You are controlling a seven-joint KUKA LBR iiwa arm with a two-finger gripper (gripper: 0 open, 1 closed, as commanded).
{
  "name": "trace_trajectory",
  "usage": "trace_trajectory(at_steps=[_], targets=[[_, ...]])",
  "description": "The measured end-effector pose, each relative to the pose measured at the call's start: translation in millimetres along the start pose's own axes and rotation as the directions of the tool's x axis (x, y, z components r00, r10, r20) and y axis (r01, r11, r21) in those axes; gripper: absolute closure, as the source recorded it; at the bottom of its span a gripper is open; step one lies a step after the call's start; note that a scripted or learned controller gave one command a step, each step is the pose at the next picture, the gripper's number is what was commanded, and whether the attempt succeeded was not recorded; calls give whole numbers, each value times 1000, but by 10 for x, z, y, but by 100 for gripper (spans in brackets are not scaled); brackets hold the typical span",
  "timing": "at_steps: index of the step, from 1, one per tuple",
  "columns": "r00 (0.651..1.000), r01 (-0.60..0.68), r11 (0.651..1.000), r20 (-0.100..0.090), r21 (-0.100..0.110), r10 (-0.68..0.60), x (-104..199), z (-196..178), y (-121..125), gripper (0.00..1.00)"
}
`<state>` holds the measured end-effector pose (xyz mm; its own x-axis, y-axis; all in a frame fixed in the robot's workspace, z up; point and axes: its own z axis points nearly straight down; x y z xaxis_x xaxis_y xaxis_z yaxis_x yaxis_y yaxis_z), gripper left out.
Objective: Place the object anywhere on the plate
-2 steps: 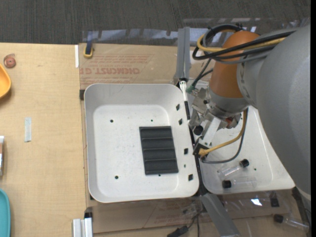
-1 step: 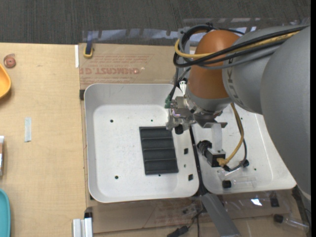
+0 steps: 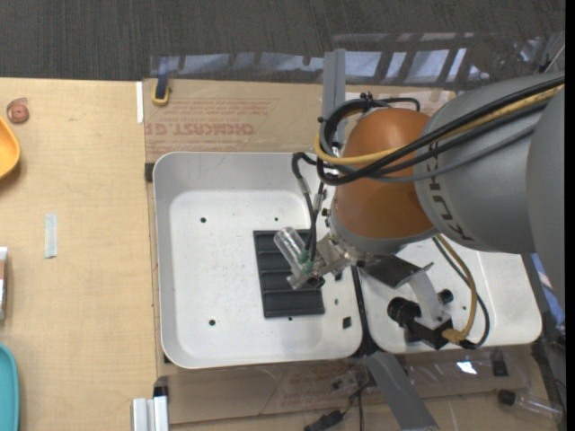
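Reaching in from the right, the grey arm [image 3: 494, 173] crosses above the right bin [image 3: 508, 317] and hides most of it from where I stand. Its orange band [image 3: 382, 187] bulges over the divide between the two bins, with black and yellow cables looped around it. From there the wrist tips down and to the left, so the gripper [image 3: 297, 260] points into the left bin [image 3: 207, 241] at a slant rather than straight down.

The gripper sits low over a black ribbed slab [image 3: 289, 302], which lies flat on the floor of the left bin, right of its middle and close to the wall shared with the other bin. The gripper's clear tip overlaps the slab's upper right part. I cannot tell whether it touches the slab or hangs just above it, nor whether the gripper is clenched or released.

Both bins rest on a sheet of cardboard [image 3: 225, 119] with red printing, beside a pale wooden tabletop [image 3: 81, 268].
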<state>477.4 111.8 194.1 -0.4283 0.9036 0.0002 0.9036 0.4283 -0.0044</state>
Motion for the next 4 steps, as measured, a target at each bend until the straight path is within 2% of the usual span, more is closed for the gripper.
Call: trace_trajectory(at_steps=[1,2,3,4], targets=[[999,-37,999,2,-1,37,88,-1473,390,100],[893,450,893,1,0,-450,600,-570,461,100],[843,539,843,3,-2,-539,513,-825,666,100],[370,929,370,3,-1,-929,773,-144,1083,100]])
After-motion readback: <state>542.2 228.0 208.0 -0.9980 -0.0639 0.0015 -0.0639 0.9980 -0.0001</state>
